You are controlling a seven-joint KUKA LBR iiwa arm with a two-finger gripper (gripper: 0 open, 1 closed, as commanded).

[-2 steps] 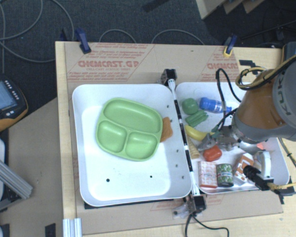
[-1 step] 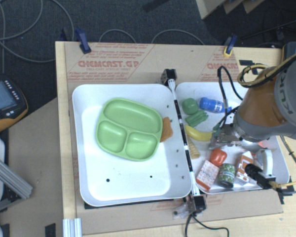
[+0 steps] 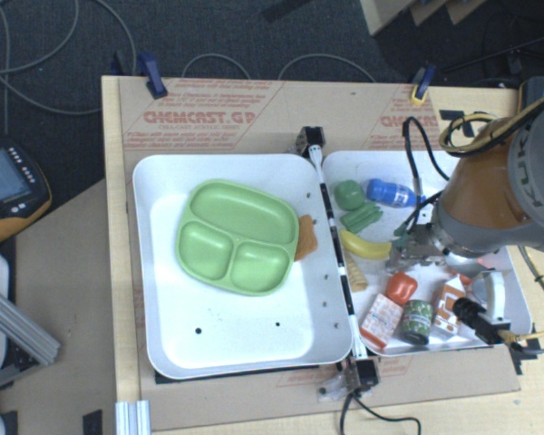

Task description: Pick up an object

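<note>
Down at the near edge of the right bin [image 3: 519, 308] sit a small red-and-white carton [image 3: 382, 320] and a dark green jar [image 3: 417, 321], closest to us, with an orange-and-white packet [image 3: 449, 306] just beside them. Now to the claw [image 3: 415, 250]: it hangs low over the middle of that bin, under the grey and orange wrist [image 3: 479, 202], and from this angle I cannot tell whether it is wide, narrow, or closed on anything. Just beside it on its left lies a yellow banana [image 3: 364, 245], and right below it a red-orange piece [image 3: 401, 286], maybe a toy tomato. Either looks like the likely pick, both lying near the tool. Further out, a green pepper-like piece [image 3: 352, 207] and a blue bottle [image 3: 390, 192] rest toward the far side of the bin. If the banana is the target, I'd want the claw squared across its narrow body and dropped straight down, because a skewed bite would likely roll it away. The middle divider [image 3: 334, 243] between the bins runs just beside the banana, so there's little room on that side; coming in from the right looks safer. The near corner is crowded with the carton, jar and packet, so a lift should go straight up before any sideways travel. Over in the left bin [image 3: 163, 315], a green divided tray [image 3: 238, 236] sits with an orange scrap [image 3: 306, 237] touching its right edge, and plenty of bare white floor around it.
</note>
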